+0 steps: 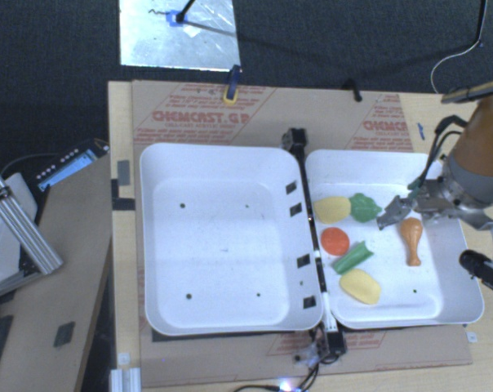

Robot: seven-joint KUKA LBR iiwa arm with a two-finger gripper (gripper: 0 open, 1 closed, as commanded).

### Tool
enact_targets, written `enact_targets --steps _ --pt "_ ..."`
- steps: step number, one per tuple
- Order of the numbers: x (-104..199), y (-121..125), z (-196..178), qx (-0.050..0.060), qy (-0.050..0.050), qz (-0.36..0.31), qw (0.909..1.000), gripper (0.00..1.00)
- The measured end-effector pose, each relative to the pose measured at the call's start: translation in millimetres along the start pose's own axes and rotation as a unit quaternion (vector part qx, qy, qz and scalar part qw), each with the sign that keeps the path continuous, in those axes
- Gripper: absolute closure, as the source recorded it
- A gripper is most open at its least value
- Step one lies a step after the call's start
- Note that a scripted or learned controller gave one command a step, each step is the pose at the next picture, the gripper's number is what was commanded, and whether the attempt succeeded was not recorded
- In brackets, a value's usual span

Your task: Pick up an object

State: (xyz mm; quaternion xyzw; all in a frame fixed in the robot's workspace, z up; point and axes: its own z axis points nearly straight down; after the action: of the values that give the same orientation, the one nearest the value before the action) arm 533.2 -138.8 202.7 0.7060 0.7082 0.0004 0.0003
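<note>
Left bin [222, 243]: no contents observed. Right bin [455, 300] holds toy food: green leafy piece [365, 207], yellow pieces [331, 210] [360, 286], green pod [353, 257], orange disc [335, 240], drumstick [411, 239]. Gripper [391, 214] hovers above, between leafy piece and drumstick, fingers apparently spread, holding nothing. Risk: closing between items, nudging them aside.

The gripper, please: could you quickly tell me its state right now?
Gripper: over the right bin, between the green leafy toy and the drumstick; open or closed cannot be told, and nothing shows between its tips.
</note>
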Motion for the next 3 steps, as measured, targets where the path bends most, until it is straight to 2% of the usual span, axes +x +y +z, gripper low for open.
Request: enact_targets --steps 1,2,3 --pt "36.4 -49.2 66.6 0.004 0.002 0.0 1.0 0.0" --pt "36.0 10.2 15.6 -0.004 -0.001 -0.002 1.0 0.0" --pt "-14.3 -21.5 80.8 0.003 -0.001 0.004 1.0 0.0"
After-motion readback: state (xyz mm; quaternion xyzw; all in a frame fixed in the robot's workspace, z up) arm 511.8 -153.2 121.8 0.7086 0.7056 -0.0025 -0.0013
